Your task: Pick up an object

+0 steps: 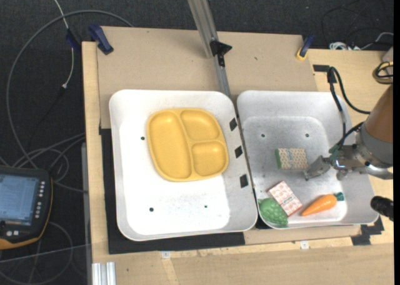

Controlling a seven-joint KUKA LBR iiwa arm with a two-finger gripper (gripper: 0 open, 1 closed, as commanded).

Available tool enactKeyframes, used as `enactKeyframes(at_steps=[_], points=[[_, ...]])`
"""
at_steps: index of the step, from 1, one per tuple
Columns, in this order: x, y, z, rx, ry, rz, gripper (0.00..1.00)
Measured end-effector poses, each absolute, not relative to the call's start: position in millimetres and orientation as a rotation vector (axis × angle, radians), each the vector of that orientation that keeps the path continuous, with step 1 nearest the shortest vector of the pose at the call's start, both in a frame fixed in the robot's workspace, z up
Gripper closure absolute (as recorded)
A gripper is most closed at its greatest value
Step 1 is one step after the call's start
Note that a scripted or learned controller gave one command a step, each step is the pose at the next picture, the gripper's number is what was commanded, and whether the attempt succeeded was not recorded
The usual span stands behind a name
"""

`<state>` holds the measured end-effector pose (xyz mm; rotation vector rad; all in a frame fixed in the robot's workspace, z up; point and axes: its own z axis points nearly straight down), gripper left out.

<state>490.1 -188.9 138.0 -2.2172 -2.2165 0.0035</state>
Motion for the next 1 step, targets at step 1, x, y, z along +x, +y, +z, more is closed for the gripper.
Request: enactKeyframes(at_steps=[1], points=[[488.9,-187.9,89.6,-2.216,-2.216,0.003,0.00]])
